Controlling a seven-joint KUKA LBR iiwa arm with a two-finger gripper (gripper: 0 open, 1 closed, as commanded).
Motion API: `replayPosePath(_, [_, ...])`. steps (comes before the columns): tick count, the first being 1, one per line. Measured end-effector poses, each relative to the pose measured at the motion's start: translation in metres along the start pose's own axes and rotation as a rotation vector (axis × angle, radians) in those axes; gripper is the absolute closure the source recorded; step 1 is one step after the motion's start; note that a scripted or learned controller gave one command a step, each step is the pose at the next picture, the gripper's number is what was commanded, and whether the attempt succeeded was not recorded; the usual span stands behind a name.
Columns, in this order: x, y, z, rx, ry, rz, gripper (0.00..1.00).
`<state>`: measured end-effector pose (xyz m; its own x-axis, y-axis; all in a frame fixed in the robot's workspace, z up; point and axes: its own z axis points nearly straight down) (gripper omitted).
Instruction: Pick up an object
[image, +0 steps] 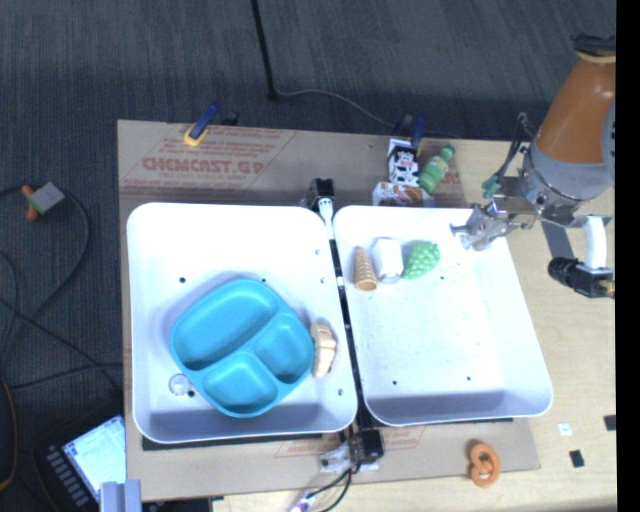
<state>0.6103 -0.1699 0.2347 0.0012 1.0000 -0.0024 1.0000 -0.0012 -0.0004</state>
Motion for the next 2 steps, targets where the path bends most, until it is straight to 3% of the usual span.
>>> replayPosePath(1, [0.048, 0.049, 0.002, -0.001, 0.002, -0.003, 1.0])
replayPosePath(2, [0.071, 0.051, 0.004, 0.0, 0.002, -0.002, 1.0])
